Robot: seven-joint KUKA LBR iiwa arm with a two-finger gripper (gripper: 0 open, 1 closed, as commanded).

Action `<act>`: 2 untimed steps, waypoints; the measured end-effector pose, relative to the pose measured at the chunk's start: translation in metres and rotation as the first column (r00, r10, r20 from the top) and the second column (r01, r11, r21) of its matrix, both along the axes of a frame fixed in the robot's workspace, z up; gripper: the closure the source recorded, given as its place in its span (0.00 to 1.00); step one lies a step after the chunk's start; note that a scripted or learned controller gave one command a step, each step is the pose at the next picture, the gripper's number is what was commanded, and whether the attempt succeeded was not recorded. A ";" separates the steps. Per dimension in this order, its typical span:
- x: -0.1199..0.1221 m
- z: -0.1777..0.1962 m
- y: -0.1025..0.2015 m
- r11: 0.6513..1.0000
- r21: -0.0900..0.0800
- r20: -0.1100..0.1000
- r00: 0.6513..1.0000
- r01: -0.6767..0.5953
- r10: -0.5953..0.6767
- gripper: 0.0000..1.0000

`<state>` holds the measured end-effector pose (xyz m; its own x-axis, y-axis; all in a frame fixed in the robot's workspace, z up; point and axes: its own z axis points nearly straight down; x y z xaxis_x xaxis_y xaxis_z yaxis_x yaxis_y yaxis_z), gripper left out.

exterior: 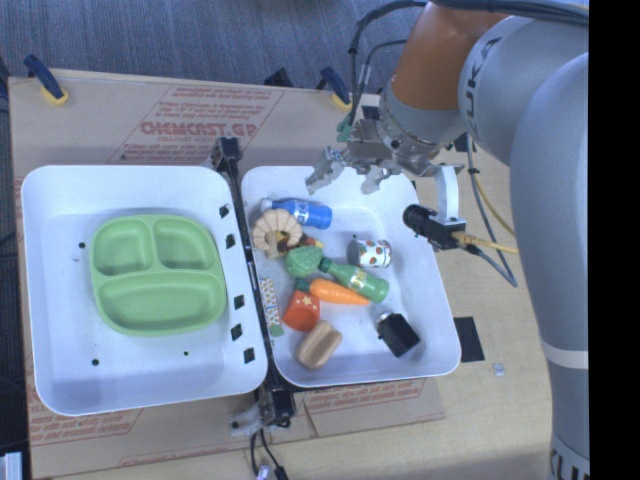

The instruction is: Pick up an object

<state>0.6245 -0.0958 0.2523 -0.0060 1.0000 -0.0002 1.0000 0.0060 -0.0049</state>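
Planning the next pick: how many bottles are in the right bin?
2. A blue bottle lies near the right bin's back edge, under the gripper. A green bottle lies mid-bin, above the carrot. Others could hide in the clutter.

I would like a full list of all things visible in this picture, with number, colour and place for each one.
left bin: 1, white, left half of bench
divided plate: 1, green, inside left bin
right bin: 1, white, right half of bench
bottle: 1, blue with white end, top of right bin
round ridged toy: 1, tan, below the bottle
green vegetable toy: 1, green, middle of right bin
green bottle: 1, green, middle of right bin
carrot: 1, orange, under green bottle
small can: 1, white with dark spots, right side of bin
red toy: 1, red-orange, lower left of bin
bread-like toy: 1, tan, bottom of bin
black block: 1, black, lower right of bin
clamps: blue with yellow, back edge of bench
gripper: 1, grey metal, fingers spread, above top of right bin, holding nothing
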 end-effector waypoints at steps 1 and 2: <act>0.011 -0.145 -0.031 1.000 -0.003 0.014 1.000 0.002 -0.002 0.00; 0.029 -0.163 -0.055 1.000 0.003 -0.012 1.000 0.000 0.000 0.00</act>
<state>0.6537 -0.1512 0.0894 -0.0064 1.0000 0.0030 0.9998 0.0065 -0.0166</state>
